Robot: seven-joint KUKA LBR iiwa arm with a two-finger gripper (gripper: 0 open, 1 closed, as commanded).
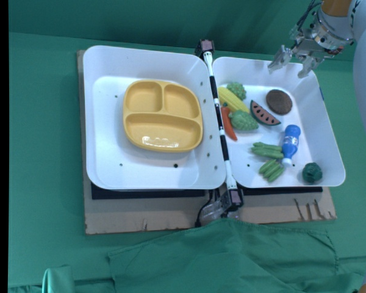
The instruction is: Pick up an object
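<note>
Brown patty (pixel 279 101) below raised, spread-fingered tool (pixel 293 62).

Single fixed camera, mounted above the bench and looking down at a slant, far enough back to take in both white bins: left bin (pixel 104 133) and right bin (pixel 326 133), side by side on brown board (pixel 140 215) over green cloth (pixel 43 163). Far edge of bench toward top of frame, near edge toward bottom. Arm (pixel 360 17) entering at upper right.
</note>
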